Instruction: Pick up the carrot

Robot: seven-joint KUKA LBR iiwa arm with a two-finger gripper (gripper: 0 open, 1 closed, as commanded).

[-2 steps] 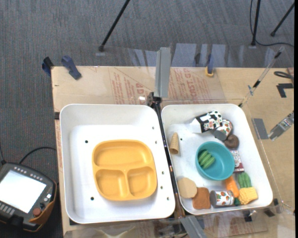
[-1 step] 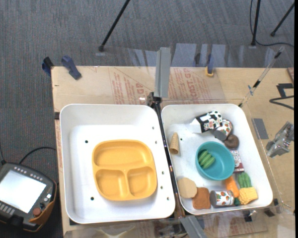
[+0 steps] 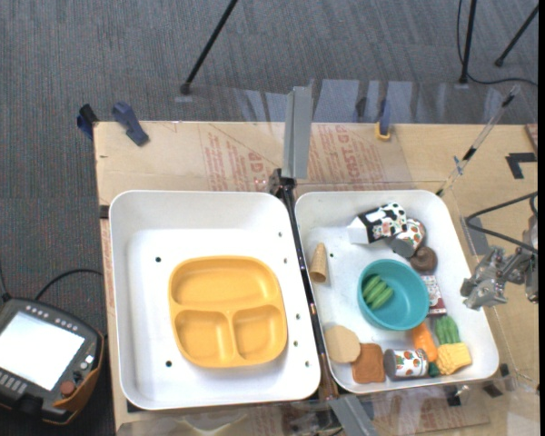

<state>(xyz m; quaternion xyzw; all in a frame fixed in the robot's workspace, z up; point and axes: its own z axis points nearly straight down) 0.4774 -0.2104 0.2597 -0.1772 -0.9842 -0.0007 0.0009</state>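
Observation:
The carrot (image 3: 424, 341) is a small orange piece lying near the front right corner of the right bin (image 3: 461, 243). It is wedged between a green vegetable (image 3: 447, 329), a yellow corn cob (image 3: 452, 360) and a small can (image 3: 405, 363). My gripper (image 3: 484, 287) hangs just outside that bin's right rim, over the bench. It is up and to the right of the carrot, well apart from it, and nothing shows in its grasp.
The right bin also holds a teal bowl (image 3: 395, 296) with green food, a cow-patterned carton (image 3: 382, 222), a cone (image 3: 319, 262), bread (image 3: 342, 342) and a brown biscuit (image 3: 370, 363). A yellow divided plate (image 3: 227, 312) lies in the left bin (image 3: 136, 243).

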